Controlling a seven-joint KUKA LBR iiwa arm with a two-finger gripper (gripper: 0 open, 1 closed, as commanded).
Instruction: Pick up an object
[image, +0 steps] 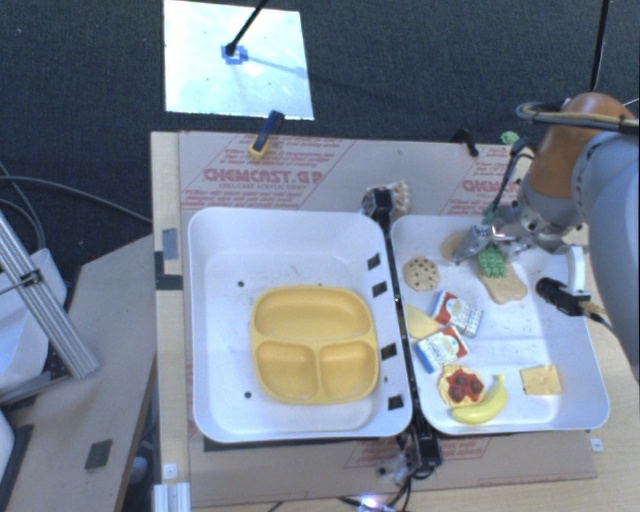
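The desk (300, 170) carries two shallow white bins side by side. In the left bin (220, 300) a yellow divided tray (315, 342) lies flat near the middle, with one long compartment at the back and two smaller ones in front. The right bin (575, 370) holds a scatter of small toy foods: a round chocolate-chip cookie (421, 272) near its left wall, a pale yellow cheese wedge (421, 323) just in front of that, two red, white and blue packets (458, 313) beside each other, a yellow banana (483, 405) curled around a red piece at the front edge, and a square cracker (541, 380) to the right. Toward the back of this bin sits a green bumpy piece (491, 262) on a tan bone-shaped biscuit (503, 283). The gripper (478, 240) hangs right over that green piece, at its far-left edge; whether the fingers are open or closed cannot be told from here.
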